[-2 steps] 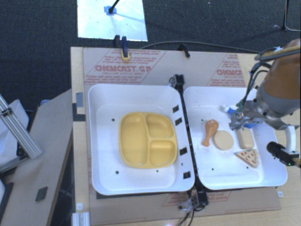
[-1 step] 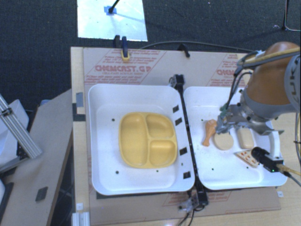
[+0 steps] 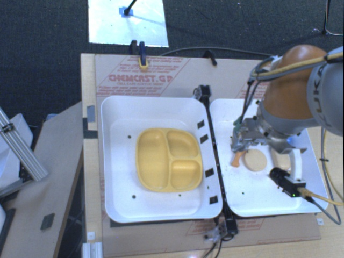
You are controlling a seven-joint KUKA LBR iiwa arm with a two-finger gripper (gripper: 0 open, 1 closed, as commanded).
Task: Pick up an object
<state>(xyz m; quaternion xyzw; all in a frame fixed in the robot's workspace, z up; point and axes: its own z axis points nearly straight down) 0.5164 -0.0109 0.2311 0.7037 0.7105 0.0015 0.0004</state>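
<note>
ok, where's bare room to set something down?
Left white bin: floor around the yellow divided plastic plate, widest at far wall. Right white bin: near corner beside the left bin. Crowded mid-bin: pincer, tan round disc, orange scrap.

red "CHEMCAST GP" print, on the brown backing sheet [image 3: 180,71]

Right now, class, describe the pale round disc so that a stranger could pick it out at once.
Take the right white bin, the one the arm reaches into. Near its middle, beside the end effector, lies a flat disc. It is pale tan and round, unlike the small orange piece at its left.
</note>
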